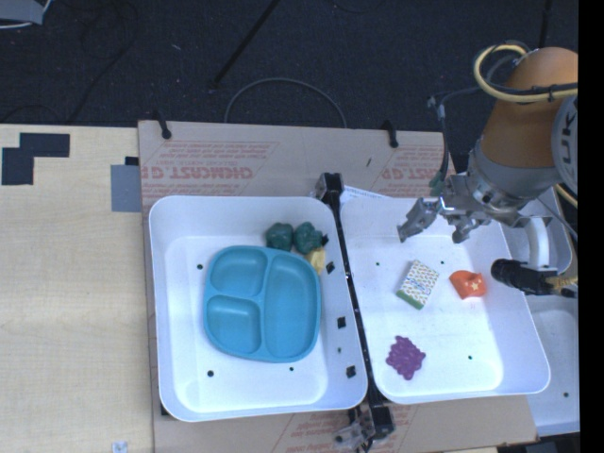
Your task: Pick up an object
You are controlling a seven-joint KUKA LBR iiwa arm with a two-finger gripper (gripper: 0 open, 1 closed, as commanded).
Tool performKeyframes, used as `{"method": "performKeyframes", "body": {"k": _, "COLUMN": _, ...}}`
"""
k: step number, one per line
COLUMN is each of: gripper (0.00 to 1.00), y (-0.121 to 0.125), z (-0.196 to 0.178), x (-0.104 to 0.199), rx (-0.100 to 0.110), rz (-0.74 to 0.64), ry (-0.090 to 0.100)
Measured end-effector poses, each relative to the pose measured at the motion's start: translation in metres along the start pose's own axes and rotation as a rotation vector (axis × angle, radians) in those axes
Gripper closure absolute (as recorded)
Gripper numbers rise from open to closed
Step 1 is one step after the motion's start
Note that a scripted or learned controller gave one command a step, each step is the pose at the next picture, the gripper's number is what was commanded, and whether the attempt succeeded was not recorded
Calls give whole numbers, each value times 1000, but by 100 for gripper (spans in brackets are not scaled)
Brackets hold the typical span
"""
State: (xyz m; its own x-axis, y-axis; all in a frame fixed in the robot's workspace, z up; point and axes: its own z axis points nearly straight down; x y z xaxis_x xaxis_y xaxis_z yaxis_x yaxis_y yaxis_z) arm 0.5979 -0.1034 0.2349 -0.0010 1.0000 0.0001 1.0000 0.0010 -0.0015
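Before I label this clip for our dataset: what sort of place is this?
Probably a robotics lab bench for pick tests: two shallow white plastic bins on a cardboard sheet, a grey arm's gripper above toy items like the purple grape bunch, and loose cables on dark carpet.

what you can't make out

the grey arm with the orange band (pixel 538 92) runs off the right edge. the dark green lumpy toy (pixel 293 237) and the small yellow piece (pixel 318 259) sit partly behind the blue sectioned plastic plate (pixel 262 303). you can't tell what the small patterned white-and-green box (pixel 418 283) is printed with.
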Motion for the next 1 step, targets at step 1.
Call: {"method": "performKeyframes", "body": {"k": 1, "gripper": 0, "y": -9, "z": 58, "x": -5, "rx": 8, "rz": 1, "ry": 1}}
